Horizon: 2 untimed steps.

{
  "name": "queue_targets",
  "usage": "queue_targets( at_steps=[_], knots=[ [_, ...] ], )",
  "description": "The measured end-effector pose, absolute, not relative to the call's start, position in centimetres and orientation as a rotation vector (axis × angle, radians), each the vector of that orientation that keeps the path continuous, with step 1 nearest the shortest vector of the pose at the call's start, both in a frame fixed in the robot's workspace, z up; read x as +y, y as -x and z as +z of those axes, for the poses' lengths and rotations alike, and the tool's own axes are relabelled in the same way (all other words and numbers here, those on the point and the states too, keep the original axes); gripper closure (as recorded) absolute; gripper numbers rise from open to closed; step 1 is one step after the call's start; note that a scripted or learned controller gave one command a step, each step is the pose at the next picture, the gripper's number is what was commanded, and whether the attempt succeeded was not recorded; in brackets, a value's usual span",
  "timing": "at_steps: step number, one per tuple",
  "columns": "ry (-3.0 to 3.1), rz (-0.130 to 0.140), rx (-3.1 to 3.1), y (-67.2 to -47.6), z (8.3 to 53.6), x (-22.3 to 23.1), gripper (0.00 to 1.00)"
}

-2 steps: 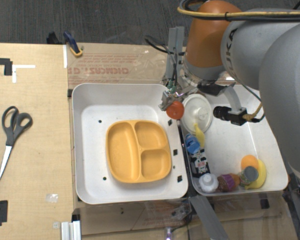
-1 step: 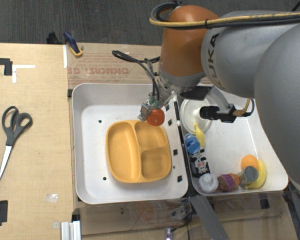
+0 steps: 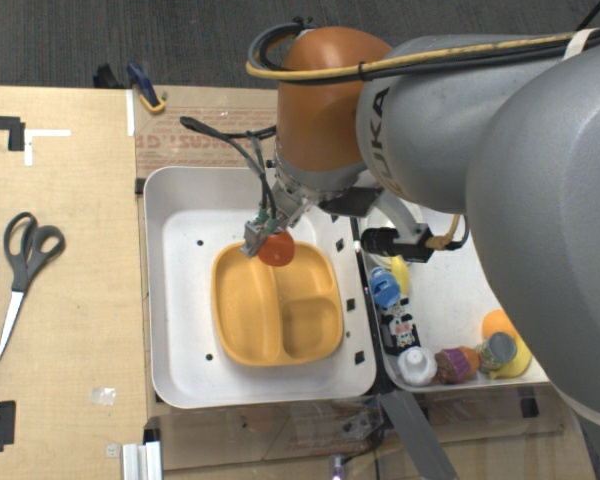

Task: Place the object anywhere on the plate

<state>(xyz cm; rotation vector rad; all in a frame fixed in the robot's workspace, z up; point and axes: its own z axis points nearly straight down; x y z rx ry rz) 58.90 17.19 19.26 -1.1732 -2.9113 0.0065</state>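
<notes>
**Gripper over plate's far edge, red object at its tip**

Camera view: the arm comes in from the right and covers most of the right bin. The gripper hangs over the left bin, right at the far rim of the yellow divided plate. A small red-orange object sits at the fingertips and seems pinched there — overlapping the plate's far edge, roughly where the centre divider meets the rim. Can't tell from this angle whether it's touching the plate or just above it.

The plate lies flat in the left bin, two compartments side by side, nothing else in them.

Right bin, along the strip that shows beside the arm: a blue item with something yellow just beside it, a white bottle, a purple item, and a yellow toy near the front corner.

Bench to the left — scissors lying well apart from both bins.
</notes>
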Motion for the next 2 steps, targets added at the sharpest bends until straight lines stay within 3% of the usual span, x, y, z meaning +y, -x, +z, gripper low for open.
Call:
queue_targets(
  at_steps=[1,2],
  knots=[
    [1.174,0.006,-2.911,-58.9,19.3,17.2,0.0],
    [1.217,0.007,-2.895,-56.9,25.4,20.2,0.0]
  ],
)
